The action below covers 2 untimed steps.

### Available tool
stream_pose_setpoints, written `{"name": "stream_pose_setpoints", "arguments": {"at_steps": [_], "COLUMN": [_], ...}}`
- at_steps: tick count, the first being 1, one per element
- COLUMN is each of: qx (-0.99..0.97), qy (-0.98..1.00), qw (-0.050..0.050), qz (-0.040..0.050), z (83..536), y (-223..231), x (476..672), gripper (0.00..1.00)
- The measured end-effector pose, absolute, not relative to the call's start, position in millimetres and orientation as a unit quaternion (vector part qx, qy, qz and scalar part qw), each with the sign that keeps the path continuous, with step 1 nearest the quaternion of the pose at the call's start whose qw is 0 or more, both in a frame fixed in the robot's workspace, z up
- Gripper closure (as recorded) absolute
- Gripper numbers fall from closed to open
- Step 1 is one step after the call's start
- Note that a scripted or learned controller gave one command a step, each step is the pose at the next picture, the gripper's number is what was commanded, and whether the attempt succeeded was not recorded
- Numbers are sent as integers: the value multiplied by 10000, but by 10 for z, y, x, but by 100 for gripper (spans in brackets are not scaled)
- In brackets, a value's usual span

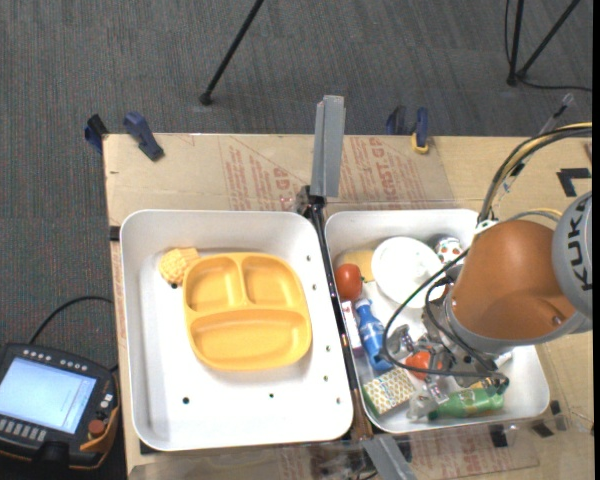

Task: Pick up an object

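Fixed overhead camera (slanted), facing both bins (140, 268)

The orange wrist band (508, 280) covers the gripper, so its fingers cannot be judged. Under that band, the white plate (408, 265) loses its right rim, and small cluttered objects blur together, perhaps a green bottle (470, 401).

arm (580, 268): "KU" legible | cardboard (375, 163): red print, unreadable
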<state>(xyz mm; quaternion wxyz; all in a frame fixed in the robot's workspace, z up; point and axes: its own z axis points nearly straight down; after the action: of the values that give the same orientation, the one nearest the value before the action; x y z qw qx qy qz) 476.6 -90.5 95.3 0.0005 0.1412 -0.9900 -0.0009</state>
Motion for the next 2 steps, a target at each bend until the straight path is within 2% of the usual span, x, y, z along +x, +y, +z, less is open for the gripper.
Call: {"name": "stream_pose_setpoints", "arguments": {"at_steps": [1,2], "qx": [838,415], "qy": [-9965,-9991], "qw": [-1,-22], "qz": [-9,9], "z": [866,1193], "y": [-811,-1584], "x": [4958,5110], "gripper": [0,0]}}
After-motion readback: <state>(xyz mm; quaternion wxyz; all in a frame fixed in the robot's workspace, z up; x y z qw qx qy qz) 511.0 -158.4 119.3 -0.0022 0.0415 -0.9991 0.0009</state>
